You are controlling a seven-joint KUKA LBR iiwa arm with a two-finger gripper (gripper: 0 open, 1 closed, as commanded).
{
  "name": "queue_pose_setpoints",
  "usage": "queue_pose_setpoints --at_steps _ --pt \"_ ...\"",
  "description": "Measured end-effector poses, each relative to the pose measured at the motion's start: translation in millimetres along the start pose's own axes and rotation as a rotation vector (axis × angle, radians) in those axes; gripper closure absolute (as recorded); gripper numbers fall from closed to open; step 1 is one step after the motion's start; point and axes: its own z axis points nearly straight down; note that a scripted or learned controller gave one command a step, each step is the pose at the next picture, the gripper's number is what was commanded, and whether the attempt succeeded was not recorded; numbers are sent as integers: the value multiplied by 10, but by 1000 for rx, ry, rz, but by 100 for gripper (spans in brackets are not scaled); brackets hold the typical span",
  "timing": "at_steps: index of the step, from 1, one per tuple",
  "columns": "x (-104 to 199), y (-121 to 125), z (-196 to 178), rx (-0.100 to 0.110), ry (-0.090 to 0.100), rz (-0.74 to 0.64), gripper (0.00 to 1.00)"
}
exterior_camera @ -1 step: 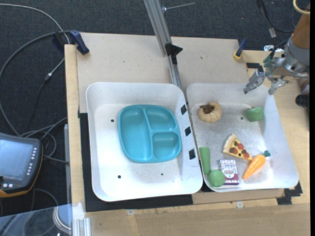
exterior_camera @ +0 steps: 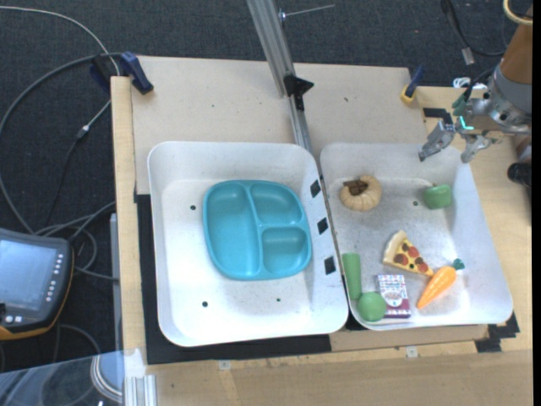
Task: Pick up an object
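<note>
The gripper (exterior_camera: 456,143) hovers at the upper right of the frame with its fingers spread and nothing between them, above the far rim of the right bin (exterior_camera: 490,252). I think the small green object (exterior_camera: 438,196) just below is the easiest pick, if the gripper descends straight over it. The bin wall beside it may hinder one finger; the pumpkin toy (exterior_camera: 360,193), pizza slice (exterior_camera: 407,255) and carrot (exterior_camera: 439,285) lie apart.

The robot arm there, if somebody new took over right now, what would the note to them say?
End effector: open, holding nothing, hovering above the far edge of the right bin.
Right bin holds: brown pastry, green cup, pizza slice, carrot, green cylinder, green ball, small carton.
Left bin: blue divided plate.
Done: nothing picked.
Left: descend, grasp one object, lift.
</note>
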Motion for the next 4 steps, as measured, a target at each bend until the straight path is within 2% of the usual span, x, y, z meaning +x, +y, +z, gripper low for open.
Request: queue_pose_setpoints --at_steps 2,3,4 --pt "47 16 1150 4 1 0 0" --pt "42 37 995 -3 -2 -2 100" --pt "-14 0 381 -8 -2 1 100"
